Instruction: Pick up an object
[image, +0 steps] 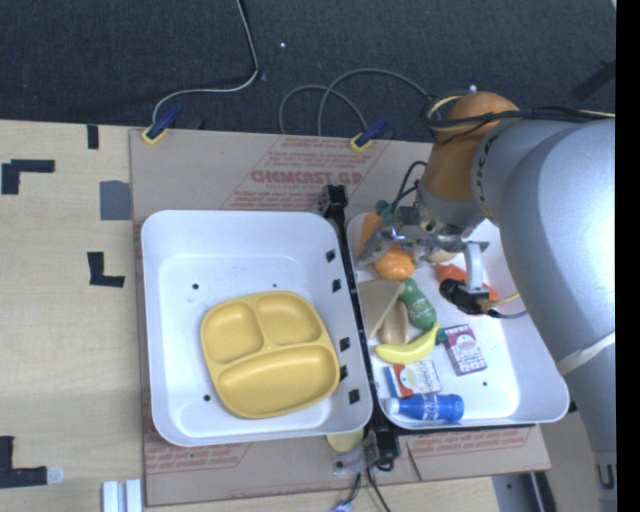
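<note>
Hovering low over right bin (530, 395) by the orange fruit (394, 265), gripper (420, 235) w/ grip state unreadable, so no pick confirmed yet, lift left.

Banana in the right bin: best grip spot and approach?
Take the banana across its middle, from straight above. It lies flat, curving from lower left to upper right, so the narrow width suits a pinch. Set the claw crosswise to the curve; the green bottle crowds its upper end and a small packet sits just below.
</note>
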